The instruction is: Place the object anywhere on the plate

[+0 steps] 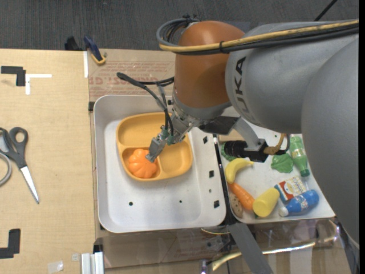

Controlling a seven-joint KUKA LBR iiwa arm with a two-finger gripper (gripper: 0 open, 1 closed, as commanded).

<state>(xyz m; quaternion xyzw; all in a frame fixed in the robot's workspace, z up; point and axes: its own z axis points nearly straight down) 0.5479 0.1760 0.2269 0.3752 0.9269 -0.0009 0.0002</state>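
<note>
End effector (pixel 155 149) sat low over the yellow divided plastic plate (pixel 171 161), tip right against the orange pumpkin-shaped toy (pixel 141 163). Couldn't tell if it was open or closed; the tip was too small and partly masked by the wrist. No visible grip on the toy.

The pumpkin toy was already on the plate, resting in the compartment at the plate's lower-left in the view. The plate's other compartments held nothing else that I could make out.

The plate lay in the upper half of the left shallow white bin (pixel 154 207), with bare bin floor below the plate.

Right of the plate, across the bin divider, the right shallow white bin (pixel 258 178) held:
- yellow toy banana (pixel 236 167), nearest the plate
- orange toy carrot (pixel 243 196), below the banana
- yellow plastic bottle (pixel 265 202), just beside the carrot
- blue-and-white packet (pixel 295 196), farther right of the plate
- green leafy toy (pixel 282 162) and green bottle (pixel 298 156), above the packet

Well left of the plate, outside the bins, grey-handled scissors (pixel 21 161) lay on the tan worktop (pixel 51 124).
</note>
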